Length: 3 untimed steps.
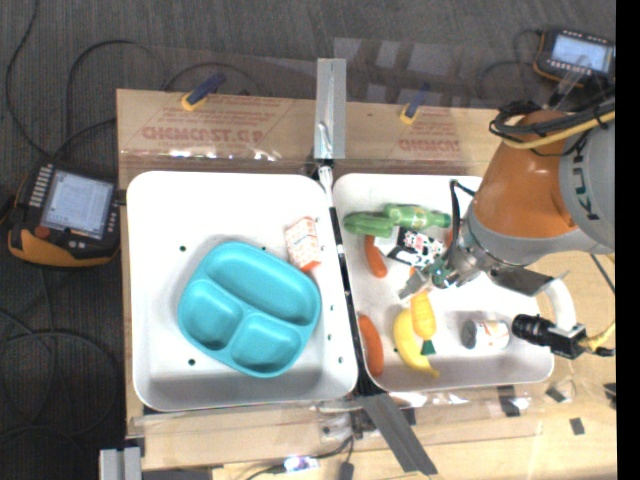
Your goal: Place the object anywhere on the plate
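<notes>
My left bin (150, 268) holds the blue three-part plate (250, 308), with a small orange-and-white carton (303, 243) just beside its upper right rim. My right bin (520, 373) holds the rest: a green vegetable (395, 218), a black-and-white cow toy (415, 245), a small carrot (375, 258), a banana (410, 348), a corn cob (424, 315), a red piece (370, 340) and a small can (482, 332). My gripper (436, 274) sits low among them, just above the corn; whether it is apart or together I cannot tell.
</notes>
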Motion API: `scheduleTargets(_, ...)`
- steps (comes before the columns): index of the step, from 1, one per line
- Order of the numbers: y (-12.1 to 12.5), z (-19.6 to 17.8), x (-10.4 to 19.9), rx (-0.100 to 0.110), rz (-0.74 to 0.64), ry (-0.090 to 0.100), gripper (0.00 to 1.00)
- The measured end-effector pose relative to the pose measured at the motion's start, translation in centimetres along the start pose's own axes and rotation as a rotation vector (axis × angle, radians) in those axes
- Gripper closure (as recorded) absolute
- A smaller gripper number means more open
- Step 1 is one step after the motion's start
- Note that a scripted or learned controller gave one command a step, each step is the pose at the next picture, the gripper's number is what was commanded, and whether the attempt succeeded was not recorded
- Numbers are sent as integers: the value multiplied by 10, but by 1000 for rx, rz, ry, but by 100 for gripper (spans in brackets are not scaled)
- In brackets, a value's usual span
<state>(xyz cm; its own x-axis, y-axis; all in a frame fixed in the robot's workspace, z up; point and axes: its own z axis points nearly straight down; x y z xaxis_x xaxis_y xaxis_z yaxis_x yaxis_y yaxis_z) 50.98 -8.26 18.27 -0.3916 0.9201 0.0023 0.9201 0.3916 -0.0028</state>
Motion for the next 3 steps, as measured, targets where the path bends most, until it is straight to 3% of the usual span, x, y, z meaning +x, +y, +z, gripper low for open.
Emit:
scheduleTargets(1,95,0,2,-1,14,-2,100)
scheduleTargets(2,105,0,84,0,-15,-2,100)
scheduleTargets(3,105,0,84,0,-15,-2,0)
